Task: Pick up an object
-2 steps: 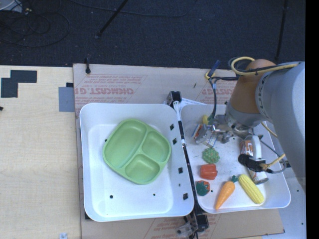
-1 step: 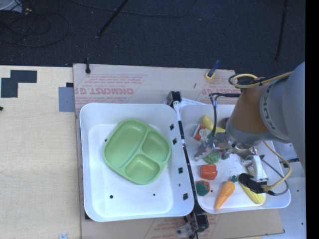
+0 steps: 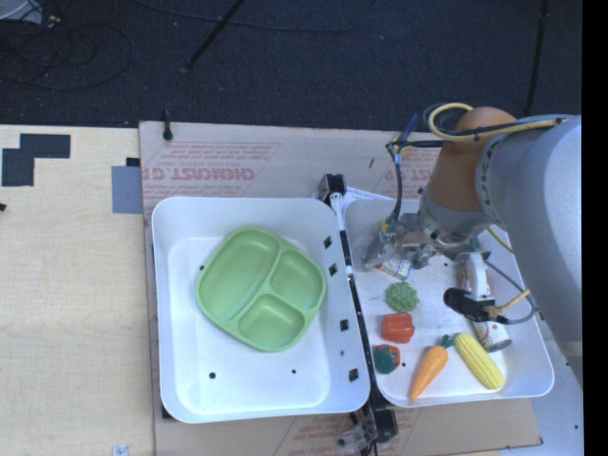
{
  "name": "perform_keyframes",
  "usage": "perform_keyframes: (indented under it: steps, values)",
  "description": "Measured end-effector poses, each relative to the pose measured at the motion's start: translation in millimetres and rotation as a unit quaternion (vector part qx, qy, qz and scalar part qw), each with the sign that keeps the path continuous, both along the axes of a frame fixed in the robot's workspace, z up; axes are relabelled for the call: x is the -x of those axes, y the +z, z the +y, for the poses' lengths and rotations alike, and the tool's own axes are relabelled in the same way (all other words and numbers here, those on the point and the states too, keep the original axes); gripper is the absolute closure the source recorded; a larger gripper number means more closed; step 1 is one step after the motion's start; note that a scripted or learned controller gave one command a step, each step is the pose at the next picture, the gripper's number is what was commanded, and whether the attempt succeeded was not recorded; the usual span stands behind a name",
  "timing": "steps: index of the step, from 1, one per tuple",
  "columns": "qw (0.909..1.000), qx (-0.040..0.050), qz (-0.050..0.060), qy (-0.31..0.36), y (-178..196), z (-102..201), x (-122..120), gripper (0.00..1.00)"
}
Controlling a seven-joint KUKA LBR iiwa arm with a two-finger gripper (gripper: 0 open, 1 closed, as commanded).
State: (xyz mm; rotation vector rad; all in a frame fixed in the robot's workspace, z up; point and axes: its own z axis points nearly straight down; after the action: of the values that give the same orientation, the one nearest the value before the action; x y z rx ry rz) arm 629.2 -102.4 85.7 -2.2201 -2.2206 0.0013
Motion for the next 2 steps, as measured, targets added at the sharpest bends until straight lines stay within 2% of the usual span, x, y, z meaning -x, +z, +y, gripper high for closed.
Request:
perform_keyframes:
  steps: [1, 2]
  values:
    - [1.0, -0.001, 0.004, -0.001, 9, -5, 87, 0.0]
    - [1.0, 0.0, 0.0, 0.0, 0, -17, -12, 0.0]
